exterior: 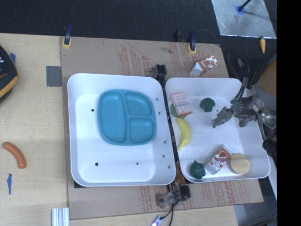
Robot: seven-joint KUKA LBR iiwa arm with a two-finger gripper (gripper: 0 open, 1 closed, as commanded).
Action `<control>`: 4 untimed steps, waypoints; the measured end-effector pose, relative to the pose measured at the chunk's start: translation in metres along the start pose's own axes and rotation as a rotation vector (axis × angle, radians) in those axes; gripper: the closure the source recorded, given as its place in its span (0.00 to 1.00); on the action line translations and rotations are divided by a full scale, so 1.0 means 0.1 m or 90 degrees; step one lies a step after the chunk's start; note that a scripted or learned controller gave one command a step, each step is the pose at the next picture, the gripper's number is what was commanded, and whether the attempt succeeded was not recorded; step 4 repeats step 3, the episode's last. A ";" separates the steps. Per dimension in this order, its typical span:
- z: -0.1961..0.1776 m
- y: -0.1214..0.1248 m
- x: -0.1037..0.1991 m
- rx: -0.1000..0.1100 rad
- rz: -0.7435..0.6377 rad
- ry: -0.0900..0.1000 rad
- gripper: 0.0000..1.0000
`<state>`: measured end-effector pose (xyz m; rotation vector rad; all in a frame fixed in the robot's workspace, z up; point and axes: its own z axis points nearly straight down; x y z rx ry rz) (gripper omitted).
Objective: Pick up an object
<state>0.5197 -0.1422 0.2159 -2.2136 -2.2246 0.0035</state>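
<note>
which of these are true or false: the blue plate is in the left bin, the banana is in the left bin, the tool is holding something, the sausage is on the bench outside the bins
1. The blue plate lies in the left bin. True.
2. The banana lies in the left bin. False: it lies in the right bin, near its left wall.
3. The tool holds something. False: nothing shows between its fingers; it hangs over bare bin floor.
4. The sausage lies on the bench outside both bins. True.
</note>
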 end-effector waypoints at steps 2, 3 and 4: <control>1.23 1.37 -0.39 -0.001 0.000 0.000 0.00; 1.12 1.37 -0.39 -0.001 -0.003 -0.001 1.00; 1.12 1.37 -0.39 -0.001 -0.003 -0.001 1.00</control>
